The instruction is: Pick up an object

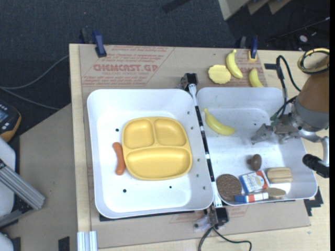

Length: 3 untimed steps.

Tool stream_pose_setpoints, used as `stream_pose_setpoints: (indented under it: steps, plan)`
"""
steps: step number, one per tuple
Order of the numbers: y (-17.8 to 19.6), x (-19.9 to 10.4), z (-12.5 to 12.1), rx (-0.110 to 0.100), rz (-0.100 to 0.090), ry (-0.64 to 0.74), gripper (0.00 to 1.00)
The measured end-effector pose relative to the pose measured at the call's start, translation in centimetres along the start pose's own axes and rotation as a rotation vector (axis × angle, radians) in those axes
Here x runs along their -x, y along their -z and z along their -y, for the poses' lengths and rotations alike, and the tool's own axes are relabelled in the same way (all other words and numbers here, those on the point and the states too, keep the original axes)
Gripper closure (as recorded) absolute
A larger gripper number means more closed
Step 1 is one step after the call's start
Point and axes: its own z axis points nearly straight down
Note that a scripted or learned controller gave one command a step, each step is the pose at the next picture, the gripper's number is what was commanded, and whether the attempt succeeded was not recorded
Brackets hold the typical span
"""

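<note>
Two white bins sit side by side. The left bin (99,140) holds a yellow divided plate (156,148) with a sausage (119,158) just beside it. The right bin (246,99) holds likely targets: a banana (219,124), a brown lump (254,161) and packets. The gripper (264,133) hangs low between banana and lump, seemingly holding nothing; its opening cannot be judged.

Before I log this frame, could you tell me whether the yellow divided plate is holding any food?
Empty: the yellow divided plate shows three bare compartments. The hot dog lies beside it on the left bin's floor.
</note>
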Motion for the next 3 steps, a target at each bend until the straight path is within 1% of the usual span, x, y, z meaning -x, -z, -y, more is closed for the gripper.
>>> stream_pose_setpoints:
  steps: [1,2,3]
  plan:
    - [-1.1,-5.1,7.7,0.005,-0.003,0.006,0.0]
    - [0.1,-4.9,7.3,0.017,0.002,0.006,1.0]
    - [0.0,-4.9,7.4,0.016,0.002,0.006,0.0]
